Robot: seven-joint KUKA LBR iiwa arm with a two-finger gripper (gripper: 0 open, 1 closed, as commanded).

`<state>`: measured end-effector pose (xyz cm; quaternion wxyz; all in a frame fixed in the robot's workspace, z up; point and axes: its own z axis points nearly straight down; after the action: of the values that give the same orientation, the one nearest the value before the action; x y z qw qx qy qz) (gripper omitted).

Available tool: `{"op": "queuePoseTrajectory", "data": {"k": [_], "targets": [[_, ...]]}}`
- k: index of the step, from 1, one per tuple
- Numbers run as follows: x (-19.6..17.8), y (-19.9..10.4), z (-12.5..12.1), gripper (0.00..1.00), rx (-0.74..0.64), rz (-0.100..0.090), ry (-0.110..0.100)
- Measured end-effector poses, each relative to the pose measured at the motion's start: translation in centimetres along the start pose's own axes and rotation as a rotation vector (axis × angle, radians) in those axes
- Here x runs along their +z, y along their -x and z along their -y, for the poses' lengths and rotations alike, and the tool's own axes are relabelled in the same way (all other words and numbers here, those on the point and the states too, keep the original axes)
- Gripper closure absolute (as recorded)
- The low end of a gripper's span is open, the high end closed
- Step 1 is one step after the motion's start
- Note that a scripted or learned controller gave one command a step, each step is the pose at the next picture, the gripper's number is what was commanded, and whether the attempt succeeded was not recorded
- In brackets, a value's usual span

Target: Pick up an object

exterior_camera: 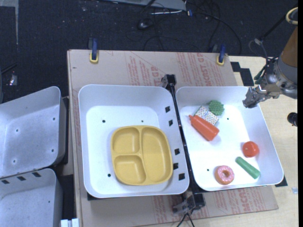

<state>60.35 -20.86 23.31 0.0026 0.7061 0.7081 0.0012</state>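
The brown cardboard-topped desk (128, 67) carries two shallow white plastic bins side by side, pinned in place by yellow clamps (94, 56) at its far edge, presumably so the sheet cannot slide. The left bin (90, 98) holds a yellow three-compartment plastic tray (141, 155), lying flat near its middle. The right bin (270, 141) holds the loose pieces any grasp would aim for: an orange carrot-shaped toy (204, 127) lying aslant, its upper end touching a checkered white packet (207, 114) with a green broccoli-like toy (216, 107) just beyond it; a green cylindrical toy (248, 167) near the front right wall; a pink-frosted doughnut toy (224, 174) beside it; and a small red tomato-like ball (250, 149). The grey claw (251, 100) hangs over the bin's far right rim, well apart from every toy, holding nothing; how wide it stands I cannot tell.
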Motion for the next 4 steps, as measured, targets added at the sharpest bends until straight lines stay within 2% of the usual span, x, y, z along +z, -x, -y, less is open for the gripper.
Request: {"op": "queuePoseTrajectory", "data": {"k": [1, 3, 4], "targets": [[1.0, -5.7, 0.0, 1.0, -0.005, -0.004, -0.006], [0.3, -17.1, 0.7, 1.0, -0.005, -0.004, -0.006], [-0.6, -22.1, -0.5, 1.0, -0.005, -0.003, -0.003]]}}
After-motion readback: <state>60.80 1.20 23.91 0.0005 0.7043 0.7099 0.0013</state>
